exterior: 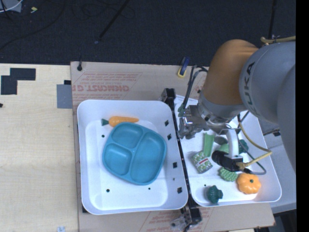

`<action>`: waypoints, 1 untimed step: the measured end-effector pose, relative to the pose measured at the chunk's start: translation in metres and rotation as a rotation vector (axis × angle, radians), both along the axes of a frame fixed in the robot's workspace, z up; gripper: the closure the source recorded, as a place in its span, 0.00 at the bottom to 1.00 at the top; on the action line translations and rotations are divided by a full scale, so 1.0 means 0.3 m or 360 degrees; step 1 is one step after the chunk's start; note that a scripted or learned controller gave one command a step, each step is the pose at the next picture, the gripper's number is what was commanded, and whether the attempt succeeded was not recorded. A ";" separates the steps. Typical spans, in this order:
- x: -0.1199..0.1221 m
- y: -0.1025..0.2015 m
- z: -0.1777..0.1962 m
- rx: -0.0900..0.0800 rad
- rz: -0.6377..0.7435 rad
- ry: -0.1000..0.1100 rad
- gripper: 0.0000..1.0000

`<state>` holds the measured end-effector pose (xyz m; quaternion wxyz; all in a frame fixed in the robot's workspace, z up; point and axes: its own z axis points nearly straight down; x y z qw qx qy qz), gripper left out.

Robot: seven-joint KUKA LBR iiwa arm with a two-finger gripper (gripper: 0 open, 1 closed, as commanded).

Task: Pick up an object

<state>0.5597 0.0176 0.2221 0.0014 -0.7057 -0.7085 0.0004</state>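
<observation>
So the arm (251, 86) comes in from the right and hangs over the right bin (273, 190), with the gripper (188, 125) down by that bin's left wall. Honestly can't tell how the pincer stands, it's too dark and cluttered there. Under and near it sit a green checkered packet (202, 161), a small orange pumpkin (248, 183) and a dark green broccoli-ish thing (213, 194). The left bin (91, 187) has a blue divided plate (134, 152) with a toy carrot (122, 121) just past its far edge.
</observation>
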 end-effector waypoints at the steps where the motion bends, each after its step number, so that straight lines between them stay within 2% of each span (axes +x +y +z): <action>1: 0.058 0.153 -0.019 0.0000 0.0001 0.0000 1.00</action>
